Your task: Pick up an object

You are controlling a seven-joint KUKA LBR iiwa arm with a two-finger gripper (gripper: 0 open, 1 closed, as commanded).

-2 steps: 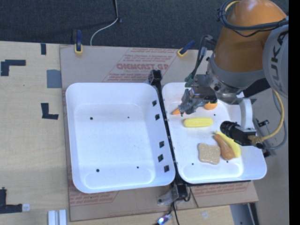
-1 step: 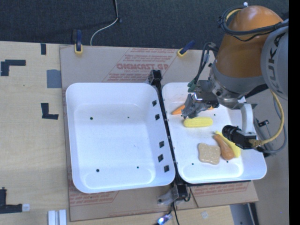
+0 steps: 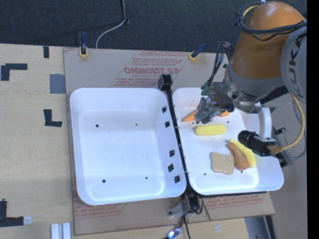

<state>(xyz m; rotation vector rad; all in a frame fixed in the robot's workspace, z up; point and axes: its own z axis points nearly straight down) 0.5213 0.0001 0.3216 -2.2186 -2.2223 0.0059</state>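
bench: brown cardboard sheet [image 3: 149, 68], red print "CHEMCAST GP" | bins: 2, white, shallow, left bin [image 3: 119, 143] and right bin [image 3: 264, 180] | right bin: 1 yellow corn cob [image 3: 210, 130], 1 tan bread slice [image 3: 222, 163], 1 banana [image 3: 243, 153], 1 orange carrot [image 3: 189, 117] | gripper [image 3: 205, 114]: above carrot, jaw state cannot be told

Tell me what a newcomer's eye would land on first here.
The big orange band of the arm at upper right catches the eye first, with its gripper down over an orange carrot in the right bin. Below it lie a yellow corn cob, a slice of bread and a banana.
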